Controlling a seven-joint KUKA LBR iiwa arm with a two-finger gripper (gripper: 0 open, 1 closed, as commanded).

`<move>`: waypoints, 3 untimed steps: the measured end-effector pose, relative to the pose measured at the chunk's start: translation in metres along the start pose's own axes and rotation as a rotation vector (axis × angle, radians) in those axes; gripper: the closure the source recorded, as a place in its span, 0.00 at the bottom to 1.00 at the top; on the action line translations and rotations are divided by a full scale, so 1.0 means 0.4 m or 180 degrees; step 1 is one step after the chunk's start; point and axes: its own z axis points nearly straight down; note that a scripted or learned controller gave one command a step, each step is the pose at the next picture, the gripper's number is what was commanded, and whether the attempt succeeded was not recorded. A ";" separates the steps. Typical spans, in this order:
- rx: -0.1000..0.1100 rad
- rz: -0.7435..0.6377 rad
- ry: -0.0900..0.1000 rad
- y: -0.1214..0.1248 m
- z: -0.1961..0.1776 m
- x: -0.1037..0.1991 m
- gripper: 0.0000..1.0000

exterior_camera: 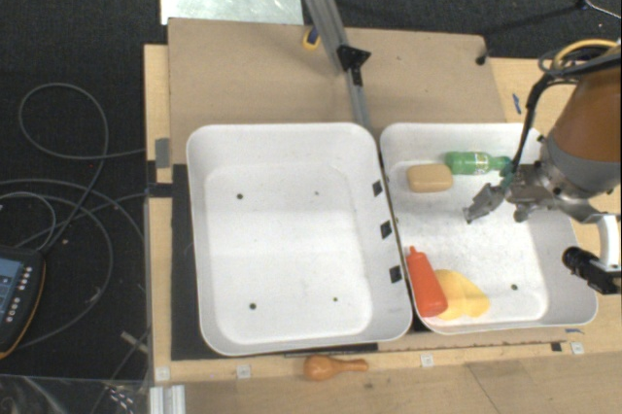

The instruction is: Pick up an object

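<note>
The right bin (554, 305) holds a tan block (429, 177) near its far left, a green bottle (475, 162) lying beside it, a red bottle (424, 282) along the left wall at the front, and a yellow object (463, 294) touching that red bottle. My gripper (500, 205) hangs over the middle of the right bin, just right of and below the green bottle. Its fingers (480, 206) are spread apart with nothing between them.
The left bin (209, 208) sits beside the right one, joined by black clips (385, 229). An orange-brown pear-shaped object (332, 365) lies on the bench in front of the bins. A metal pole (326, 4) slants over the far edge.
</note>
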 end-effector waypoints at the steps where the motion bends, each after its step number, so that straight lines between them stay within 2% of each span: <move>1: 0.0004 0.0004 0.0001 -0.023 0.127 0.015 0.00; 2: 0.0000 0.0004 0.0000 -0.023 0.239 0.016 0.00; 3: -0.0019 0.0006 -0.0005 -0.019 0.206 0.014 1.00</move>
